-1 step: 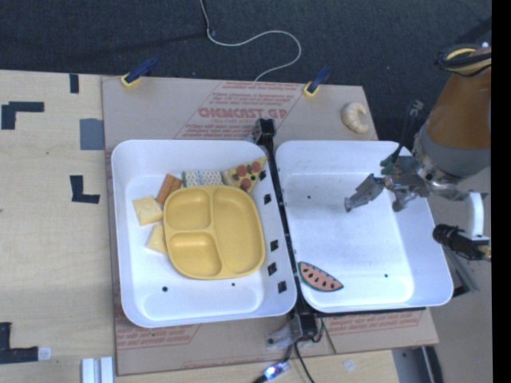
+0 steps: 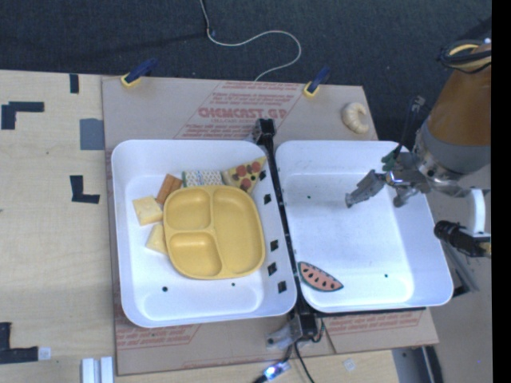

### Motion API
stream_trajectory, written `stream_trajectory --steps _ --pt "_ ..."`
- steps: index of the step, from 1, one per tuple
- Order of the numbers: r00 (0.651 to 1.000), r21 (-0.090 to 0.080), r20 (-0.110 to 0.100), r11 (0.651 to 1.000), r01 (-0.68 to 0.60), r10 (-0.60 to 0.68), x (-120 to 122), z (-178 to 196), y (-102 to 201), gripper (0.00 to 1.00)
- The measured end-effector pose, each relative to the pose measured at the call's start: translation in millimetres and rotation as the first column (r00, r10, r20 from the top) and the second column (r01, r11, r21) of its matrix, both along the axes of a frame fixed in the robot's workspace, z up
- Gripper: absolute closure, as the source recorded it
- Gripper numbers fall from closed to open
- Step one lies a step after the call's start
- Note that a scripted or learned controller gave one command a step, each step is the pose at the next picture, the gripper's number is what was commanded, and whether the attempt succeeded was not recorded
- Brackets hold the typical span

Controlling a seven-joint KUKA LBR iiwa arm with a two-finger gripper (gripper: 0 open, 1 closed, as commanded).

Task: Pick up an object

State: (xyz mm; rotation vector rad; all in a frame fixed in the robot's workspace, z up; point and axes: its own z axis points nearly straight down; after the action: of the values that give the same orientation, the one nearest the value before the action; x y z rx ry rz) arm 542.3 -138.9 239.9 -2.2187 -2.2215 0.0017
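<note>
Two white bins side by side on a cardboard sheet (image 2: pixel 239 110) printed in red.

Left bin (image 2: pixel 132 294): yellow divided plate (image 2: pixel 214 231) in the middle, three compartments, flat on the floor. Wedged against its left edge, a pale cracker (image 2: pixel 147 210), a second pale piece (image 2: pixel 156 238) below it, and an orange-brown piece (image 2: pixel 168 187) above. Along the plate's upper edge, a patterned strip (image 2: pixel 201 178) and a pizza slice (image 2: pixel 247 173), the slice near the divider between the bins.

Right bin (image 2: pixel 415 290): watermelon slice (image 2: pixel 320 278) lying flat in the near left corner, close to the divider. Well apart from it, over the upper right part of the bin, the gripper (image 2: pixel 382 190), reaching in from the right. Fingers (image 2: pixel 362 191) spread open, nothing between them.

Behind the gripper, a grey wrist and an orange band (image 2: pixel 465 110) on the arm.

Beyond the bins: blue-and-yellow clamps (image 2: pixel 139 72) and (image 2: pixel 317 80) at the cardboard's far edge, a pale lump (image 2: pixel 357 116) on the bench near the right bin's far corner. Wooden bench (image 2: pixel 48 246) to the left, marked with black tape shapes. Dark carpet (image 2: pixel 104 14) at the top, crossed by a thin white cable (image 2: pixel 263 42). Black brackets and cabling (image 2: pixel 295 329) at the near end of the divider.
</note>
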Motion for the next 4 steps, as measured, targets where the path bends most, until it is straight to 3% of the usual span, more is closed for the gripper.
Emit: stream_trajectory --steps 3,4 --pt "1.000 -0.001 -0.001 1.000 0.000 0.000 2.7 -156.9 -4.0 0.00" --pt "1.000 -0.002 0.001 1.000 0.000 0.000 3.3 -143.9 -4.2 1.00"
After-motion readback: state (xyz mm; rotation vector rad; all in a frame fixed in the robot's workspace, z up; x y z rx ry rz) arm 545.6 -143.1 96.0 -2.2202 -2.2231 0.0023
